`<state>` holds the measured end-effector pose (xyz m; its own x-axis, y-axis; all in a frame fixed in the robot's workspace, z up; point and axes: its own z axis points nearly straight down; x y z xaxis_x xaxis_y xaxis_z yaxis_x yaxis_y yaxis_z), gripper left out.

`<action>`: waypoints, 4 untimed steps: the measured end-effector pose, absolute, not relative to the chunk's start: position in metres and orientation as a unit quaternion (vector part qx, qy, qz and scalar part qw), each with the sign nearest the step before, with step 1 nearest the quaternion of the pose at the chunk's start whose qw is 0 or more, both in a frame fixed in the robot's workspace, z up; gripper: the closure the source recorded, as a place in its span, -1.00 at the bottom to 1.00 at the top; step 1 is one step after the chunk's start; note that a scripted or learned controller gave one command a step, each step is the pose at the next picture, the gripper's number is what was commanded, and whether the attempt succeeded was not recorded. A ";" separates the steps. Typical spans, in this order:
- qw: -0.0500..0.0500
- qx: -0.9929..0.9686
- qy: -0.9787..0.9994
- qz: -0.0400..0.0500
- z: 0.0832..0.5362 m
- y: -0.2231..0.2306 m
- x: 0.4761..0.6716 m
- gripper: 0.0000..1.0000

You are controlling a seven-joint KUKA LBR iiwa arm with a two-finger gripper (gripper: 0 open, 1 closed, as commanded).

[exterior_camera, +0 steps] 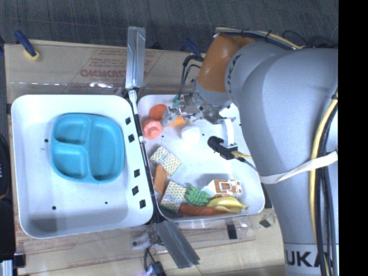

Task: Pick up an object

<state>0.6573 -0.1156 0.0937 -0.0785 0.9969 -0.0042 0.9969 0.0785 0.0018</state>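
Surface (pixel 69 65): your two white bins (pixel 26 154) sit side by side.
Gripper (pixel 183 109): near the pink cup (pixel 152 130); you cannot tell its state.

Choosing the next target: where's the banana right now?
In the camera view, the banana lies at the right bin's bottom edge, below an orange-and-white box and right of a green toy.

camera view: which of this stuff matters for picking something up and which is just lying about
In the job:
- gripper, over the far end of the right bin
- pick candidates there: orange round thing, pink cup, white object, banana

Lying about:
- blue divided plate in the left bin
- blue clamp
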 end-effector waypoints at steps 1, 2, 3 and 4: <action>-0.001 0.676 0.737 -0.003 0.103 -0.114 0.656 1.00; -0.001 0.676 0.737 -0.003 0.103 -0.114 0.656 -1.00; 0.008 0.660 0.752 0.000 0.098 -0.113 0.636 -1.00; -0.001 0.660 0.751 0.000 0.092 -0.128 0.657 -1.00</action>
